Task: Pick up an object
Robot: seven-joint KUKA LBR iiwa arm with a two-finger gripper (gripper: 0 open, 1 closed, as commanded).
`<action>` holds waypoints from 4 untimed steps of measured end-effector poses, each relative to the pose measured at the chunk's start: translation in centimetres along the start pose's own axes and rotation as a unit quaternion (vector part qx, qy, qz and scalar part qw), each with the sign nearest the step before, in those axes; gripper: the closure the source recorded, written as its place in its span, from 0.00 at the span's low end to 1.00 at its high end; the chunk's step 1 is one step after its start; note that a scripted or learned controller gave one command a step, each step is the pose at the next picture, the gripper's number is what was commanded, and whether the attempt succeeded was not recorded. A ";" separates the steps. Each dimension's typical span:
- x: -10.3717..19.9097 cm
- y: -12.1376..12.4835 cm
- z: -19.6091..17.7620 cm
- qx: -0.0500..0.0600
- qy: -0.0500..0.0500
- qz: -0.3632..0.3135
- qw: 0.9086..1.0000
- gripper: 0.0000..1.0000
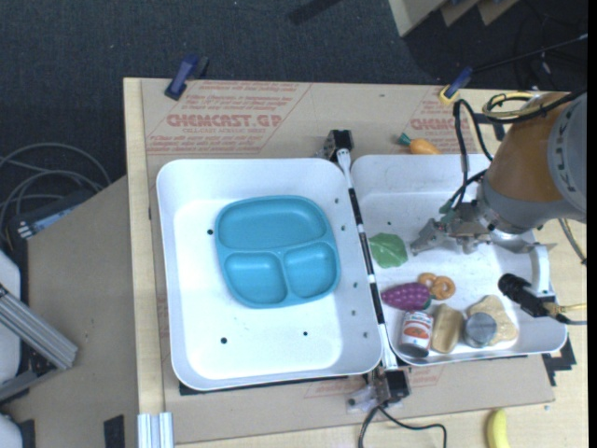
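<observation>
Tool (431, 239), jaw state unclear, hovers beside green leaf (387, 248), above purple grapes (407, 296).

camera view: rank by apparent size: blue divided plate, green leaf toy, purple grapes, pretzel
1. blue divided plate, by far the largest.
2. green leaf toy and purple grapes: too alike to rank.
3. pretzel, smallest.
</observation>
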State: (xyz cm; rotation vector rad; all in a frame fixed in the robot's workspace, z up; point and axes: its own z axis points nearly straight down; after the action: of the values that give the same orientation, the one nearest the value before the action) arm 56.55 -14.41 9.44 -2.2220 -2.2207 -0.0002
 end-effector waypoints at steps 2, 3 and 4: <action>4.8 -8.7 1.1 0.002 0.001 -0.001 1.000 0.00; -4.9 0.1 0.9 -0.001 -0.001 0.000 1.000 0.00; -7.4 0.1 0.9 0.000 0.004 -0.002 1.000 0.00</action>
State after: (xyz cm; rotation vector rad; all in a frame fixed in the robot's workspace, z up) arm 56.69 -21.82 8.52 -2.2128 -2.2224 -0.0075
